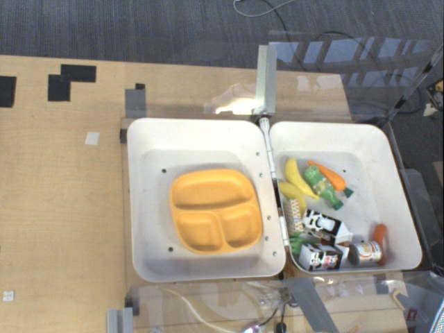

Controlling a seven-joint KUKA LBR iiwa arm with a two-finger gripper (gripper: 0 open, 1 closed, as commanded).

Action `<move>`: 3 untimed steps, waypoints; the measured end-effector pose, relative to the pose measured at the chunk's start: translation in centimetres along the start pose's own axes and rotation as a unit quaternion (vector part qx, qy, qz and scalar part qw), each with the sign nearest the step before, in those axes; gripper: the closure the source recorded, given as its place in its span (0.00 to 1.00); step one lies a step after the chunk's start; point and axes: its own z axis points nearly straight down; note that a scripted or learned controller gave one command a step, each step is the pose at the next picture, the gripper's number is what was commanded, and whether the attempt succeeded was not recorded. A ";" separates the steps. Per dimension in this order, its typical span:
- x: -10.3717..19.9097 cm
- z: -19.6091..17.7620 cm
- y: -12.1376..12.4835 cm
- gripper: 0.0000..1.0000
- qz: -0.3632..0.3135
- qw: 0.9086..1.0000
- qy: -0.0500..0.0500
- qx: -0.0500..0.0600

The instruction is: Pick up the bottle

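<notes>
The bottle, green, lies on its side in the right bin, between a banana and a carrot, touching both. Below it sit two black-and-white cartons and a can. The left bin holds an orange divided tray. The hand's state: cannot tell.

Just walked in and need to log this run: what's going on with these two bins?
Nothing is being handled at this moment. The green bottle lies in the right bin, between a banana and a carrot. Near that bin's front edge sit small cartons and a can. The left bin holds a yellow divided tray. The bottle has not been picked up yet.
</notes>
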 end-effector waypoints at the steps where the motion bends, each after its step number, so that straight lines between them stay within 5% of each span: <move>1: 6.6 -2.1 2.4 0.00 0.036 0.999 0.000 0.000; 2: 4.9 1.9 1.8 0.00 0.071 0.997 0.000 0.000; 3: 0.0 -1.6 0.1 0.00 0.056 0.998 0.001 0.000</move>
